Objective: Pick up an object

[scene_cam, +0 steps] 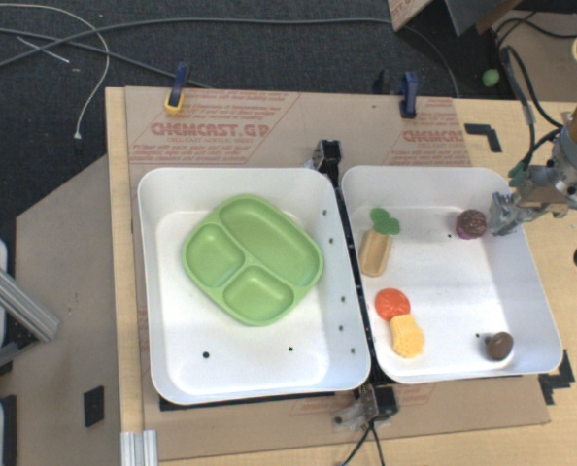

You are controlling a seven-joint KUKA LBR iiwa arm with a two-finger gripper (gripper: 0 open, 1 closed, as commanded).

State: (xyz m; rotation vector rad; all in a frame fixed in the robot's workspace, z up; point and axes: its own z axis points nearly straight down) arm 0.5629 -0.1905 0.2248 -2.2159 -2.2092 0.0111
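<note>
1. I see the gripper (505, 212) at the right bin's (463, 284) far right edge, hanging over the rim, with the arm (572, 158) coming in from the right.
2. I cannot tell whether it is parted or closed; that end of the arm is small and blurred, and nothing shows between its tips.
3. The dark purple ball (471, 223) lies just left of the gripper, on the bin floor near the far right corner. It looks round, so I read no long axis on it; it may be touching the gripper, but the view is too coarse to be sure.
4. The tan stick (375, 251) lies at the left side of the same bin, its long axis running near to far, with a green piece (385, 222) at its far end.
5. Nearer to me sit a red-orange piece (392, 303) and, touching it on the near side, a yellow piece (407, 337).
6. A brown ball (499, 345) rests in the near right corner, well apart from the rest.
7. The left bin (172, 348) holds a green divided plate (253, 258), turned at a slant.
</note>
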